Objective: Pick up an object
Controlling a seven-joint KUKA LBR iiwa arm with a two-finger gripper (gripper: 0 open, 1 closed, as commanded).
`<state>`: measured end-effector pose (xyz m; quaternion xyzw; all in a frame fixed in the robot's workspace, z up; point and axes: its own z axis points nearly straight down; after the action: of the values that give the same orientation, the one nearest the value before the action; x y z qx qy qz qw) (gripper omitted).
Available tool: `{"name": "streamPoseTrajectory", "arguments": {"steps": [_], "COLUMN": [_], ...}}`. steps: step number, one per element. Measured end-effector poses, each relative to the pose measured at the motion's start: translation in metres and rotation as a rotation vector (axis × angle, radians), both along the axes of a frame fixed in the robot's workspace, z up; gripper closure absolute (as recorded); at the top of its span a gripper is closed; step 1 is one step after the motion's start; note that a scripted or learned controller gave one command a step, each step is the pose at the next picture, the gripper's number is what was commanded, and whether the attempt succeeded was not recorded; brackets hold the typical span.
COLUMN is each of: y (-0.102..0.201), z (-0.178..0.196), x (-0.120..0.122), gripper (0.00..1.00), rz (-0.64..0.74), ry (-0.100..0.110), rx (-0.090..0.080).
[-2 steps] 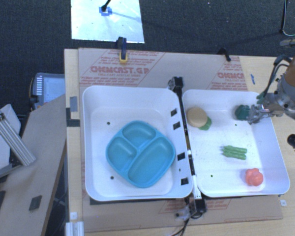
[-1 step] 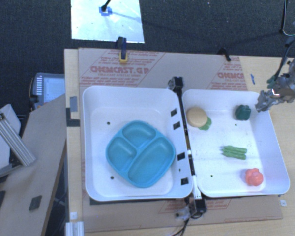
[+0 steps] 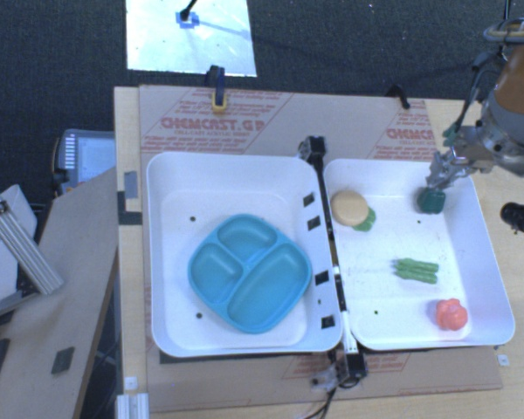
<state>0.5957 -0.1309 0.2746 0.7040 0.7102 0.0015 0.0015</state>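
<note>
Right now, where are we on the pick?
Done: the tool has reached the right bin, just above the dark green toy. In hand: nothing visibly lifted; the toy looks to be resting on the bin floor. Left: grasp and lift. The burger, green beans and pink toy lie untouched.

A robotics test lab: two white bins (image 3: 244, 168) clipped side by side on a cardboard-covered desk (image 3: 271, 116) hold plastic toy food (image 3: 350, 209), while a grey industrial arm (image 3: 506, 112) reaches in above dark carpet (image 3: 52, 42) and loose aluminium framing (image 3: 17, 243).
</note>
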Motion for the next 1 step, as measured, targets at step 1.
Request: {"name": "streamPoseTrajectory", "arguments": {"steps": [1], "y": [0.0551], "z": [0.0015], "x": [0.0167], "gripper": [1.0], "rz": [0.001], "ry": [0.0], "rx": [0.001]}}
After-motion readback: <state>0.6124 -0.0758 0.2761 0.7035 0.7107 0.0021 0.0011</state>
